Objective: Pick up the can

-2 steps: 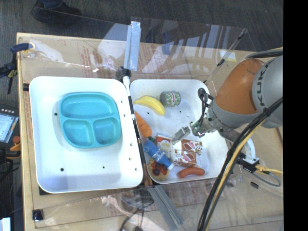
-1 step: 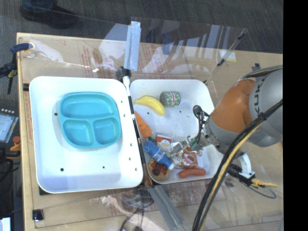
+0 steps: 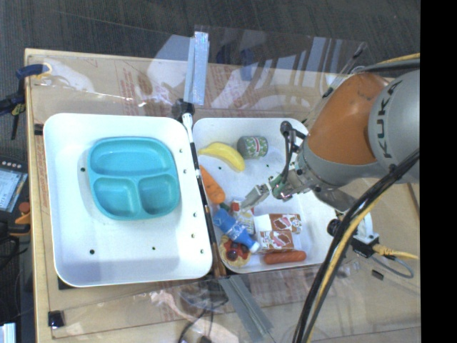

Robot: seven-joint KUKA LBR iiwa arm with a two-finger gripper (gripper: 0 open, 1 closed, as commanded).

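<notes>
The can (image 3: 252, 146) is small and green with a patterned label. It lies on its side near the far wall of the right bin (image 3: 314, 224), just right of a yellow banana (image 3: 223, 156). My gripper (image 3: 258, 194) hangs over the middle of the right bin, nearer the camera than the can and apart from it. It points toward the left, over the toys by the divider. The big grey and orange arm (image 3: 350, 131) covers the right part of that bin.
The right bin also holds an orange carrot (image 3: 212, 185), a blue bottle (image 3: 230, 225), a red-and-white box (image 3: 280, 229), a sausage (image 3: 284, 256) and a small round toy (image 3: 236, 251). In the left bin (image 3: 64, 191) lies a teal divided plate (image 3: 134, 176). Cables (image 3: 335, 263) hang at the right.
</notes>
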